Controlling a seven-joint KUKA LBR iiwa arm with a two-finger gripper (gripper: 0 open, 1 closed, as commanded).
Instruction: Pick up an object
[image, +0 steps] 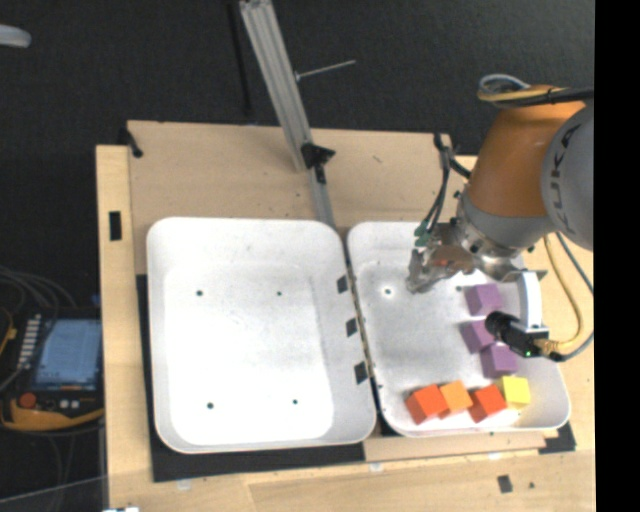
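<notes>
The pincer (425, 272), grip state unclear, hangs over the right bin (400, 330); it should centre on one purple block (485, 298) before descending.

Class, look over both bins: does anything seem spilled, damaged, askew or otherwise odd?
Nothing looks spilled or broken. The blocks all sit crowded along the near and right sides of the right bin: orange blocks, a yellow block and purple blocks. The gripper hangs over bare floor, away from them.

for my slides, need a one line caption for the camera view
KUKA arm's gripper hovers over the right bin, away from purple, orange and yellow blocks.
</notes>
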